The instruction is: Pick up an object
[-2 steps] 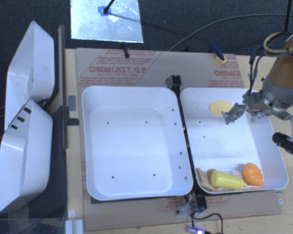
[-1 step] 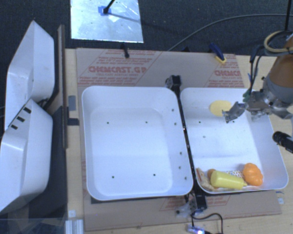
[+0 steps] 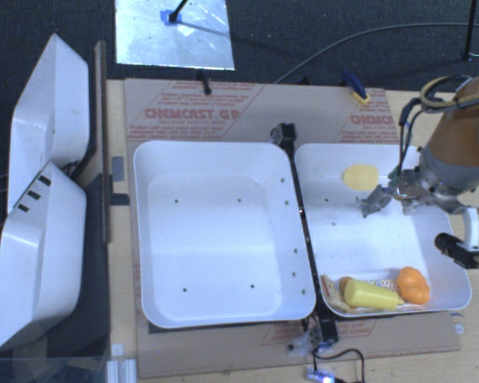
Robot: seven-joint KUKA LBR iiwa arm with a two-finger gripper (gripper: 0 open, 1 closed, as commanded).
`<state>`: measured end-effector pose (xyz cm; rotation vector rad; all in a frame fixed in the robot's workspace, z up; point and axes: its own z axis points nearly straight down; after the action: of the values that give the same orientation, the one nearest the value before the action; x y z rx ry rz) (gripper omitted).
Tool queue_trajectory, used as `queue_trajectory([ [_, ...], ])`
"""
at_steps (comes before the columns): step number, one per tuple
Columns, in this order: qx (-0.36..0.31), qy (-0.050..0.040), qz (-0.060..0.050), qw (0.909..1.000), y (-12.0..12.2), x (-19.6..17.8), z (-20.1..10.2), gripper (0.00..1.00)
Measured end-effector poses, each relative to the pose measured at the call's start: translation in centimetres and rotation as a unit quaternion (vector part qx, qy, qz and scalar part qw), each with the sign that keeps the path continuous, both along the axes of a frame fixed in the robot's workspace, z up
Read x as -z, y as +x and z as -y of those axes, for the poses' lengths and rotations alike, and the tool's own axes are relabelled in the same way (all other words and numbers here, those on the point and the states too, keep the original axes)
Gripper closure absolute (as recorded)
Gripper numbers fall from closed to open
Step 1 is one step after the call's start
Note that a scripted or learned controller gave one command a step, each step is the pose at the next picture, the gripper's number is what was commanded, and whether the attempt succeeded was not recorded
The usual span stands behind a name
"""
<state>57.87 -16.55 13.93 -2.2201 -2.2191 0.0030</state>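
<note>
Nothing is picked up yet. Near the right bin's [image 3: 463,298] front edge lie a yellow block [image 3: 370,294] and an orange ball [image 3: 413,285]; farther back, a pale yellow disc [image 3: 360,176]. The gripper [image 3: 374,204] hovers just beside it, fingers spread, empty

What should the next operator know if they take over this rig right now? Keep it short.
Gripper: low inside the right bin, nothing visible between its fingers; whether they are open or shut is unclear.
Objects: a pale yellow disc lies in the right bin just up-left of the gripper, apart from it. Along that bin's near edge lie a yellow piece and an orange piece, side by side.
Left bin: no work going on there.
Done: no object picked up yet.
Left: close on an object, probably the nearby disc, and lift it.
</note>
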Motion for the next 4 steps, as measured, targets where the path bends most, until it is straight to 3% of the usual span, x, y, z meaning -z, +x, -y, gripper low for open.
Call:
queue_trajectory([
  [1, 0.000, 0.0001, 0.000, 1.0000, -0.1, 5.2, 0.0, 0.00],
  [2, 0.000, -0.0004, 0.003, 1.0000, 0.1, 3.9, 0.0, 1.00],
  [4, 0.000, -0.0008, 0.004, 1.0000, -0.5, -5.4, 1.4, 1.00],
])
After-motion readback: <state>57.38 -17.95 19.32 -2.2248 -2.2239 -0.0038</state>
